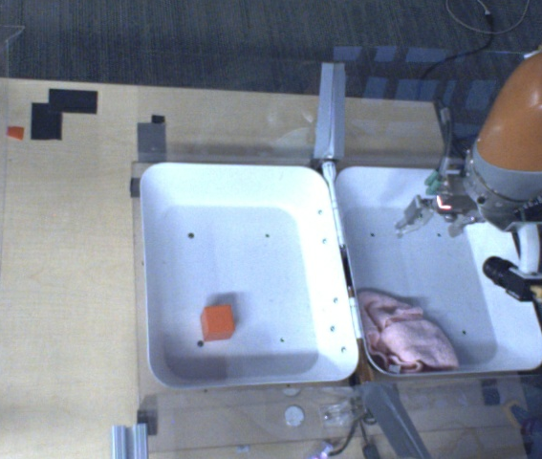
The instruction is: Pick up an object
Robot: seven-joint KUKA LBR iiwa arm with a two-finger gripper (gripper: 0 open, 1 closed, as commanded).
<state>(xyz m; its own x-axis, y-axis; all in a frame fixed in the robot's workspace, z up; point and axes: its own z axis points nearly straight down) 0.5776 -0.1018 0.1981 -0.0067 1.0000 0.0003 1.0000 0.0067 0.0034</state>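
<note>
We log: hand over right bin, fingers spread, gripping nothing. Pink cloth below it, orange block in left bin. Pick pending.

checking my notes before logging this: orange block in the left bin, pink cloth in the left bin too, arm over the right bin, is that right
Not quite. The pink cloth lies in the right bin, at its near left corner, not the left one. The camera view shows this. The rest stands: the orange block is in the left bin, and the arm's gripper is over the right bin.

Fingers spread, nothing between.
</note>
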